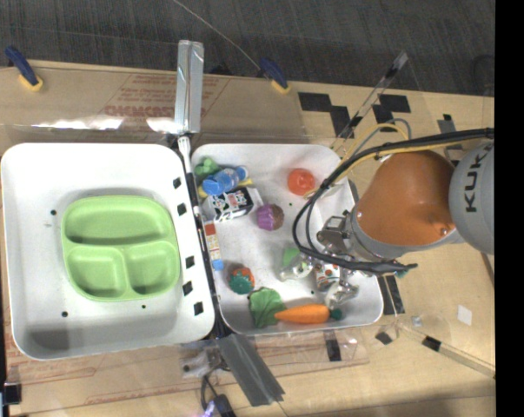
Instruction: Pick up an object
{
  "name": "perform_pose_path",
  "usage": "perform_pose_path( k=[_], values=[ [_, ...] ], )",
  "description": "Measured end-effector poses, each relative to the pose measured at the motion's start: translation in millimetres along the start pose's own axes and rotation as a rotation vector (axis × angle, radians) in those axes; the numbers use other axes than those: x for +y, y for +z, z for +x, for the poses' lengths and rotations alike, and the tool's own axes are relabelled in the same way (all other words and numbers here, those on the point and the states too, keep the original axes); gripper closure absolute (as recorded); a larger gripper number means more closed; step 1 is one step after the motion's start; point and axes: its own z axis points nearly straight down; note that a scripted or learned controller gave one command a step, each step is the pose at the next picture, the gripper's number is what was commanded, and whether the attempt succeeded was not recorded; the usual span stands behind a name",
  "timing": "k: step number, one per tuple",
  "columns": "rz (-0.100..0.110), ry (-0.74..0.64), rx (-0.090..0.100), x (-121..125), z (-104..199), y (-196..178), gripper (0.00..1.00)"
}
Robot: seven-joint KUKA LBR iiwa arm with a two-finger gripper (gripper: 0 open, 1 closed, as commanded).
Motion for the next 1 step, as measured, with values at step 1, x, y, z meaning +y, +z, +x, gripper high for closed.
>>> perform_pose_path(
  k=[1],
  values=[
    [-0.005, -0.068, -0.002, 23.6, -112.2, 1.0, 0.0]
  ],
)
